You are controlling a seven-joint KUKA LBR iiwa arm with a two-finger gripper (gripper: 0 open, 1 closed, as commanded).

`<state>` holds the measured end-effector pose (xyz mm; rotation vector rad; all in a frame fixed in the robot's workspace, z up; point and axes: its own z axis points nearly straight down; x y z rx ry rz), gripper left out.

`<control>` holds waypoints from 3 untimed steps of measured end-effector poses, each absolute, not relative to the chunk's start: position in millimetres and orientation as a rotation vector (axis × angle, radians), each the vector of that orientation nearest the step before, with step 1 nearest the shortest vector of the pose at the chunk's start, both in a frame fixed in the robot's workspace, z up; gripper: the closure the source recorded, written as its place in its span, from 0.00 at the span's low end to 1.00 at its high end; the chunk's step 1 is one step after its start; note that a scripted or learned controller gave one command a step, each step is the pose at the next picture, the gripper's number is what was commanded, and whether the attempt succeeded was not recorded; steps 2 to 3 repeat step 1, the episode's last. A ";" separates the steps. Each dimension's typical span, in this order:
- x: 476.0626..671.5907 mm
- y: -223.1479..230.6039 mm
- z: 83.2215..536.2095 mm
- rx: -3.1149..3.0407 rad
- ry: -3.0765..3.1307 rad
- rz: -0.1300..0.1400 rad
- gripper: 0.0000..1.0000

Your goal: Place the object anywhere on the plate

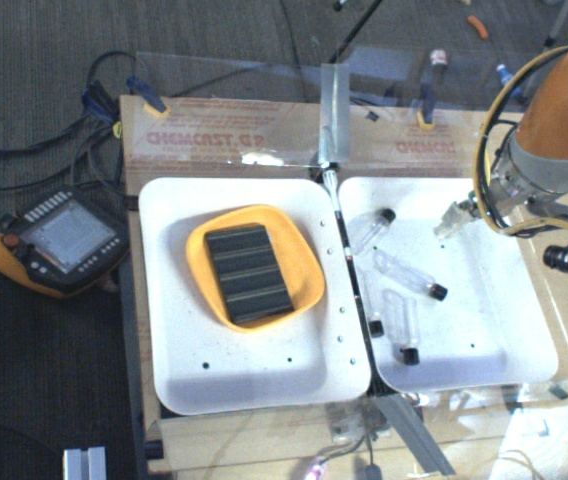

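Camera view, looking down at a slant: two white bins are sitting side by side on the bench. The left bin (164,358) is holding a yellow plate (306,268), and a dark ribbed block (250,274) is lying on the plate, covering most of its middle and tilted slightly off the bin's edges.

The right bin (484,353) is holding three clear tubes with black caps. One tube (369,230) is lying near the bin's upper left corner, its cap pointing up and right. A second tube (409,276) is lying just below it, cap toward the right. A third tube (400,326) is lying lower still, cap pointing down. The three are close together but look apart.

The arm (549,118) is reaching in from the right, orange band showing, and the gripper (451,218) is hanging over the right bin's upper part, right of the tubes. Finger spacing: cannot tell; nothing is visible between them.

A handheld controller (59,240) is resting left of the bench.
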<state>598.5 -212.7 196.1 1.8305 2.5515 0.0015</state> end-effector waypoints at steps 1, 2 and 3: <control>598.5 -212.7 196.1 1.830 2.552 0.001 0.00; 598.5 -212.7 196.1 1.830 2.552 0.001 0.00; 598.5 -212.7 196.1 1.830 2.552 0.001 0.00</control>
